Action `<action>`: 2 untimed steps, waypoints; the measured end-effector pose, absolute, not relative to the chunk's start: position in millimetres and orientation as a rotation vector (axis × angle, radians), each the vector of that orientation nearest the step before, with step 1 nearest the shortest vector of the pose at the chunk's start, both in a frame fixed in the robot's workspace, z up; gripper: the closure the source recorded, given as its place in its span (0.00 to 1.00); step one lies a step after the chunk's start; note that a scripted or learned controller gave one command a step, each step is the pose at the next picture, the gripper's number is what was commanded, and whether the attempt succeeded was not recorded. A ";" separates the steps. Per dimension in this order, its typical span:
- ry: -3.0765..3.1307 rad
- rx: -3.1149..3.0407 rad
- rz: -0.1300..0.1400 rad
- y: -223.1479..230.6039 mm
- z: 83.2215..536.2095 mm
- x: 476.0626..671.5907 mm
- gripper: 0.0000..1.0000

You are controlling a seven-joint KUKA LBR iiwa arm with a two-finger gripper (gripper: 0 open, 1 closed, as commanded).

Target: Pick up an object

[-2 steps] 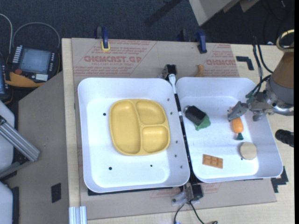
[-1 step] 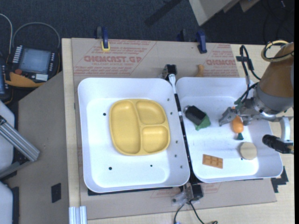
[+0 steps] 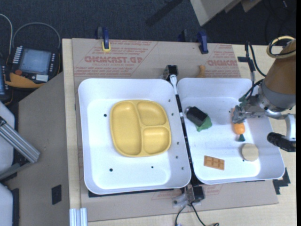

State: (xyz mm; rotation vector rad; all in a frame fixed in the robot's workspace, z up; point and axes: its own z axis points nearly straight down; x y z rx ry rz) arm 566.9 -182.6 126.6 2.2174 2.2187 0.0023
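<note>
Gripper (image 3: 240, 118) of mine hangs low over the right bin (image 3: 225, 91), reaching in from the right, my grey wrist and orange band above it at the frame's edge. Whether I am clamped on anything I cannot tell from this slanted overhead view. Just under my tip sits a small orange object (image 3: 239, 128), roundish, with a green bit at its lower end, so its short long axis runs roughly up and down the frame, green end pointing toward the near rim. It looks to be touching or just beside my tip, though I cannot see it between my fingers.

Nearby in the same bin: a pale round disc (image 3: 249, 152) just below the orange object, a tan waffle-like bar (image 3: 214, 162) lying nearly level toward the bin's near edge, and a black block (image 3: 195, 114) resting on a green piece (image 3: 205, 124) over by the left wall, tilted diagonally.

The left bin (image 3: 94, 126) carries a yellow divided plate (image 3: 139, 127) at its middle, three compartments showing. Both bins rest side by side on a cardboard sheet (image 3: 141, 53), clipped at the far edge.
</note>
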 end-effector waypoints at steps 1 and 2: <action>2.217 2.218 0.003 -191.5 173.4 568.2 1.00; 2.217 2.214 0.005 -192.0 227.5 569.7 1.00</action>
